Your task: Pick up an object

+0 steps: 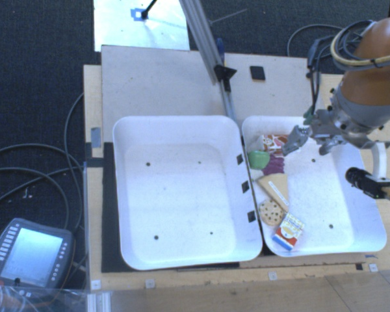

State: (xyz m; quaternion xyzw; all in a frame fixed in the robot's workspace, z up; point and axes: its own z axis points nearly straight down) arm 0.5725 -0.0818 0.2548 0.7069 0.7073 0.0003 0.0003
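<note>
A: Entry one. Where is the gripper?

B: The gripper [311, 143] hangs over the far part of the right bin [341, 207], on the end of the arm [370, 77] that comes in from the right edge. Its two fingers stand apart, with nothing between them.

A: Which item is nearest?

B: A red-and-white patterned piece [273, 140], just beside the finger closer to the wall the two bins share. I cannot tell from this angle whether they touch.

A: And the other candidates for the pick?

B: They all lie in the right bin, strung along its left wall. Going from far to near:
- A green lump [259, 159] sits just below the patterned piece.
- A purple piece [275, 166] touches the lump's right side.
- A tan wedge [277, 188] lies flat, with its point toward the wall.
- A round biscuit [270, 211] with dark specks touches the wedge's near end.
- A small carton [288, 231] in red, white, blue and yellow is tilted against the near corner.

The right half of the bin floor shows bare white.

A: What about the surroundings?

B: The left bin [175, 194] sits flush against the right one on the tabletop [162, 77]. A black square [257, 73] lies on the board beyond the bins. A teach pendant [29, 252] with a lit screen rests off the tabletop at lower left, with cables [26, 174] looped near it.
</note>
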